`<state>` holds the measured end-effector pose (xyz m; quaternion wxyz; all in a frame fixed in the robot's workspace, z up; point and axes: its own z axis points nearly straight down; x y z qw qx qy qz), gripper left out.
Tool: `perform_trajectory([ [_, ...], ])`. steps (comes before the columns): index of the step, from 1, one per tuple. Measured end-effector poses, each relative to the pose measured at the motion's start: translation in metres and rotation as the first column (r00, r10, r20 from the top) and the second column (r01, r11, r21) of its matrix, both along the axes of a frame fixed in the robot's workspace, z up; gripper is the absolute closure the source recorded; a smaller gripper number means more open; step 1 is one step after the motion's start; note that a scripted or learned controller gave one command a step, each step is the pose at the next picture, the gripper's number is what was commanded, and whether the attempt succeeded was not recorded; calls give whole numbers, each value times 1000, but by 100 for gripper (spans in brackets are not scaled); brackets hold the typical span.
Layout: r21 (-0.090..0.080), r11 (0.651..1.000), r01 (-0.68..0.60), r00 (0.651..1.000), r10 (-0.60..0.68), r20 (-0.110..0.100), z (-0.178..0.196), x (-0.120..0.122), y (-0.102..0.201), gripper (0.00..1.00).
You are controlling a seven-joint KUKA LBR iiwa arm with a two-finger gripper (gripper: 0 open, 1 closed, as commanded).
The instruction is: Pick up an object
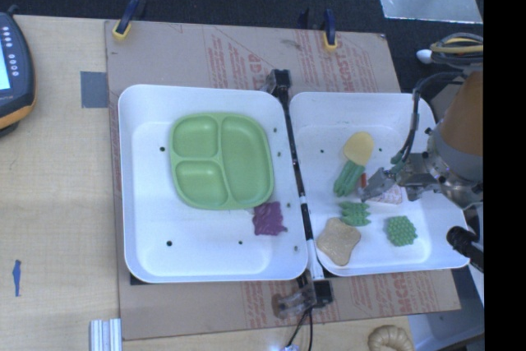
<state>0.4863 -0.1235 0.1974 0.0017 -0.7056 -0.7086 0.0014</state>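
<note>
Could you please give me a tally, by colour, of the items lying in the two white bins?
Green: 4 (divided plate, long piece, leafy piece, round bumpy piece)
Purple: 1 (small piece)
Yellow: 1 (rounded piece)
Tan: 1 (flat piece)
Total: 7
</note>
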Motion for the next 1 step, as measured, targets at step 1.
perform_trajectory([
  [1,-2,1000,-6,1000,6,5,-109,48,28,0],
])
